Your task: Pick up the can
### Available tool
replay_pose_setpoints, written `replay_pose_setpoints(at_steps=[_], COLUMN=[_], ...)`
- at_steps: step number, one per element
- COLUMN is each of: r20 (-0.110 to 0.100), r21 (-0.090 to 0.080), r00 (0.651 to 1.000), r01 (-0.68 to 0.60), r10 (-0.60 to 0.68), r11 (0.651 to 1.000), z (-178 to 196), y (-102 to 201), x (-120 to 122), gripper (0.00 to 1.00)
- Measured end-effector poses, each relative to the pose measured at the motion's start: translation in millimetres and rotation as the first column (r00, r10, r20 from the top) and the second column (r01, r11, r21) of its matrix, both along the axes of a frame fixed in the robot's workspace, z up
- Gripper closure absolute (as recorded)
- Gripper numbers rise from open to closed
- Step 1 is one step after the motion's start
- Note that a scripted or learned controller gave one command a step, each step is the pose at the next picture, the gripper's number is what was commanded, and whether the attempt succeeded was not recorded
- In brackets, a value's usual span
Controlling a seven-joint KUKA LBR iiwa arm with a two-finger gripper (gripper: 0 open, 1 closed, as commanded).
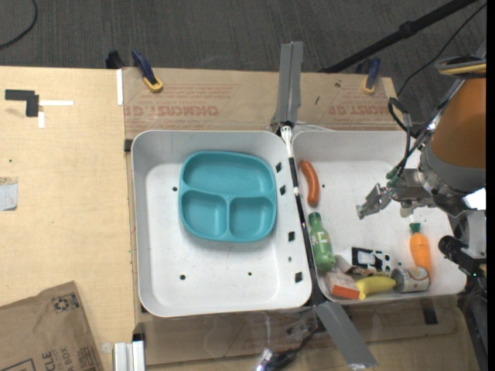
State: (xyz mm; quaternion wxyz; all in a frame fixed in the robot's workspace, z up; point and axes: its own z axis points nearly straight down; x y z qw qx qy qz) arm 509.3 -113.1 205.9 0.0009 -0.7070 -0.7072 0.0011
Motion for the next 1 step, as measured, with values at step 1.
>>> replay_pose_setpoints(at_steps=[1], r20=[0.001], r21=[0.002], r00=[0.894], r01=[-0.448], r10=[0.448], r11=[0.894], z=[-14.9], y=[35.1], x=[-31.7], gripper=[0.0])
